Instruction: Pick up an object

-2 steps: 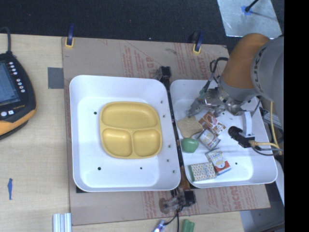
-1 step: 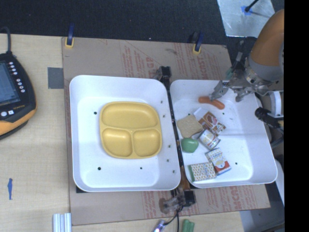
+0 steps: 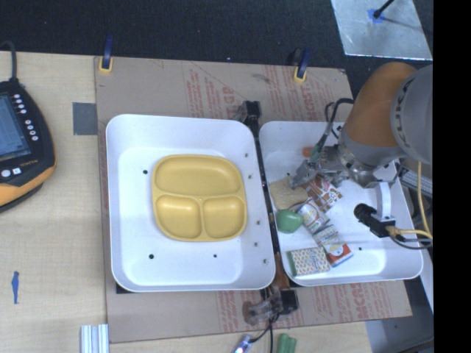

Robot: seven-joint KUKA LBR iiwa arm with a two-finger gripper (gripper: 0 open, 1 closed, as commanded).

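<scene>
The arm's hand [image 3: 313, 169] sits low inside the right bin [image 3: 383, 267], at the far end of a clutter of small packets [image 3: 324, 195]; its finger state cannot be made out. A green object [image 3: 288, 220] lies just left of the packets, near that bin's left wall, and a yellow divided plate [image 3: 199, 197] rests in the left bin [image 3: 129, 197].

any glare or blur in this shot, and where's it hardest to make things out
Camera view: soft glare whitens the left bin floor beside the yellow divided plate; the plate is sharp; the small items in the right bin are blurry and cluttered; the gripper merges into that clutter.
</scene>
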